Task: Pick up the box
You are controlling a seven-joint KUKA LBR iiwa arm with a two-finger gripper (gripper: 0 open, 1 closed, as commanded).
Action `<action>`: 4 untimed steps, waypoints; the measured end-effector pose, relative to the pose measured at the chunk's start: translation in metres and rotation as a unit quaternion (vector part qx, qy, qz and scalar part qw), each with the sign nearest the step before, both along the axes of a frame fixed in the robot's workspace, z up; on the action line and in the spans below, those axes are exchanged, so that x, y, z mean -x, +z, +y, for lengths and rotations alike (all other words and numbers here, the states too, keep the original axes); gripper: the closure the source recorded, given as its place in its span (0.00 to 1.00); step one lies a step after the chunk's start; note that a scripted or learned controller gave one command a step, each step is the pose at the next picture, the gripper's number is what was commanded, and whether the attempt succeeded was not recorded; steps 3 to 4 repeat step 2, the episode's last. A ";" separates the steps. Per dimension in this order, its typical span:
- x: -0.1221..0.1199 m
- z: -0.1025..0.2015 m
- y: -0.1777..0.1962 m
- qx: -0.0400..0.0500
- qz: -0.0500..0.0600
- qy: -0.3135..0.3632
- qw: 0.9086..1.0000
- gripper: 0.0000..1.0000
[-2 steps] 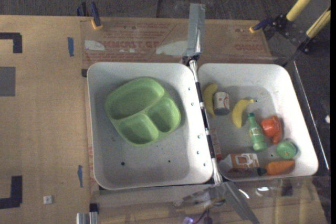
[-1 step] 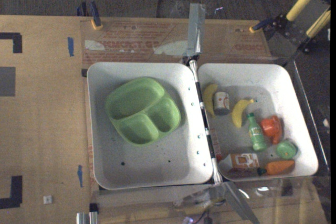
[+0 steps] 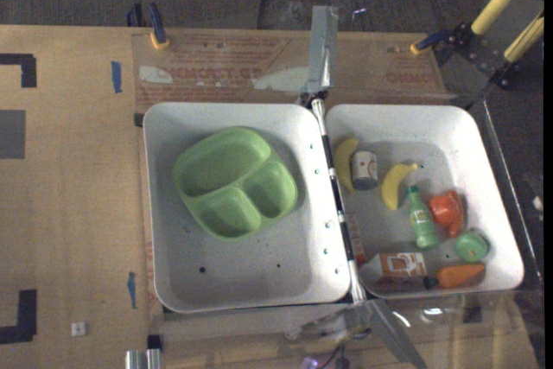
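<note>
The box is a small orange and white carton lying flat near the front left corner of the right bin. An orange carrot lies just to its right, almost touching its end. A green bottle lies just behind the box.
The right bin also holds two yellow bananas, a small can, an orange cup and a green round object. The left bin holds a green divided plate. Yellow clamps stand at the back right.
</note>
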State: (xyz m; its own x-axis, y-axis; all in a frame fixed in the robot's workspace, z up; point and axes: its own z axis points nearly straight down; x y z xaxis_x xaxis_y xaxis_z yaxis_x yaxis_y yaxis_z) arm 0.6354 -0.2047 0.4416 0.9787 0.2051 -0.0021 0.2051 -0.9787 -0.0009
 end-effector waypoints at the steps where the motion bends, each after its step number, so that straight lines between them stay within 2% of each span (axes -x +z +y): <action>1: -0.001 0.001 0.010 0.000 0.000 0.001 1.000 1.00; 4: -0.001 0.002 0.021 0.000 -0.001 0.003 1.000 1.00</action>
